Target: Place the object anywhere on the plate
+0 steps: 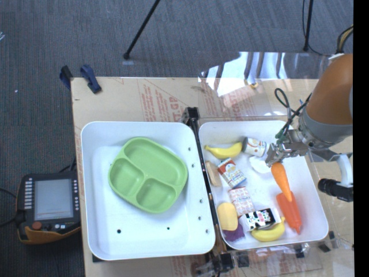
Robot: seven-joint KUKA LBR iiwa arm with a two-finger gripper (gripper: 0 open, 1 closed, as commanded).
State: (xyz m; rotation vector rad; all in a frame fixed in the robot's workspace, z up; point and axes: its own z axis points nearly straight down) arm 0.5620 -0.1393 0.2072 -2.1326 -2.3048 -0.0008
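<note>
Item: orange carrot (281, 178), right bin (320, 212), right of centre in the frame. Its top end sits directly under the hand (279, 154) and appears pinched between the two fingers; its long axis runs from that upper end down and slightly to the right, toward a second, larger carrot (290, 211) lying just below it on the bin floor. Whether the carrot is lifted clear or resting on the bin cannot be told from this slant. Destination: green three-compartment plate (149, 174), in the left bin (92, 154), centre-left of the frame, well apart from the hand. Governing relation: the plate lies to the left of the hand and slightly lower in the frame, across the divider between the two bins. Judged requirement: a lift, then a long leftward carry over the divider. Judged risk: held by one end, the carrot may swing or slip in transit. Adjacent contents of the right bin: banana (223, 150), small cartons (232, 172).
</note>
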